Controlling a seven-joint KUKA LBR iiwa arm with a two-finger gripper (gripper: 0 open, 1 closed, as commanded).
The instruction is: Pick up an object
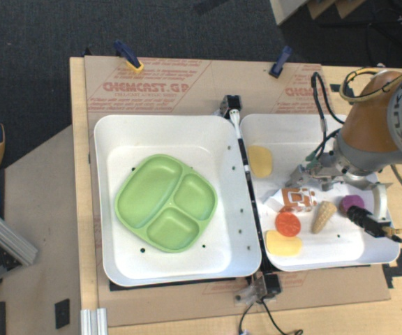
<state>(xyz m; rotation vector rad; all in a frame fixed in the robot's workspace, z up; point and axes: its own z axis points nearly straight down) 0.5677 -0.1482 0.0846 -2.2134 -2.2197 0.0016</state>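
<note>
Tool low in the right bin, grip unreadable.
I see the tool [311, 174] crowded by toy food [289, 224]; green tray [166, 202] fills the left bin [110, 187].

Bright even overhead light, soft shadows, sharp focus

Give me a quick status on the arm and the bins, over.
Gripper low in right white bin, above orange-and-white block; nothing seen held. Red ball, tan cone, purple piece crowd close. Green divided plate alone in left bin.
</note>
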